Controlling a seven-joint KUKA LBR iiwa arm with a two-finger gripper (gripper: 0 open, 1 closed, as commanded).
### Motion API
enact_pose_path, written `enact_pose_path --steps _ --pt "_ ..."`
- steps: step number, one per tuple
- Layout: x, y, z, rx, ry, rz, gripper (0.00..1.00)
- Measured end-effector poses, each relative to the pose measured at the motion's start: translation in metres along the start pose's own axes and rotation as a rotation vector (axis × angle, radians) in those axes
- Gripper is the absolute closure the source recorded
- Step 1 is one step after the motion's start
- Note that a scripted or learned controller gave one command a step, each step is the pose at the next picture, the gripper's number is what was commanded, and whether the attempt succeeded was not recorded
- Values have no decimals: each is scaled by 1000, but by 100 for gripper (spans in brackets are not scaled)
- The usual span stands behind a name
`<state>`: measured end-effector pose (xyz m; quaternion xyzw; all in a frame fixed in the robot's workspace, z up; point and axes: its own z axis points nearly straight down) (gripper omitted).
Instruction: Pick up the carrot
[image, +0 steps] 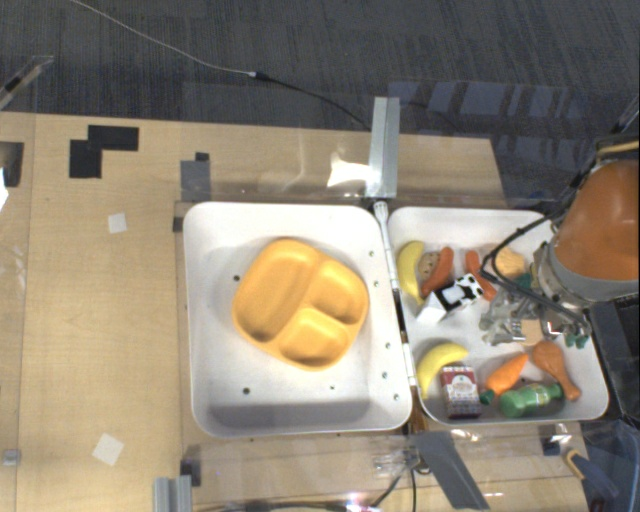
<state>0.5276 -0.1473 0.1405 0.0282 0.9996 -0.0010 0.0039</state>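
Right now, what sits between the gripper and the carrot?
Nothing: in the camera view, only bare white bin floor separates the gripper from the carrot just below it.

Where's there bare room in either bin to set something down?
The left bin has bare floor along its front, below the yellow divided plate, and a strip down its left side. The right bin is crowded: the carrot, bananas, a green bottle and the pincer leave only small gaps.
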Motion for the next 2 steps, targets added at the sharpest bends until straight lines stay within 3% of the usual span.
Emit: enact_pose_path --steps 1,2 --pt "-1 2 0 -1 -1 -4 0" --pt "26 8 50 0 -9 -109 0"
